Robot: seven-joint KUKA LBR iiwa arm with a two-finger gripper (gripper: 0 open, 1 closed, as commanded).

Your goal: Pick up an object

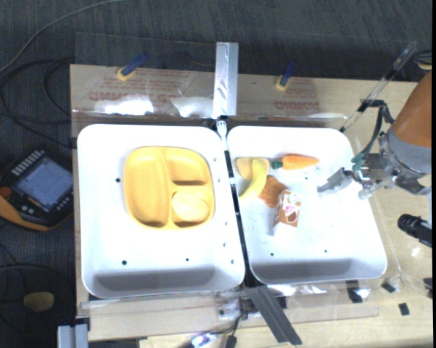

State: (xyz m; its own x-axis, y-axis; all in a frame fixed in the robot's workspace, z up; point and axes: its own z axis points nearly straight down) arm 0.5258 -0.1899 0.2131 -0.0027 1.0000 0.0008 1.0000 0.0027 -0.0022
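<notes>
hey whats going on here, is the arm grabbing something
Not yet, by the look of it. The robot arm reaches in from the right, and its tool hovers over the right edge of the right bin with nothing visibly held. The carrot, banana and a small brown-and-white packet lie clustered in that bin's upper left, apart from the tool. The left bin holds a yellow compartment tray.
</notes>
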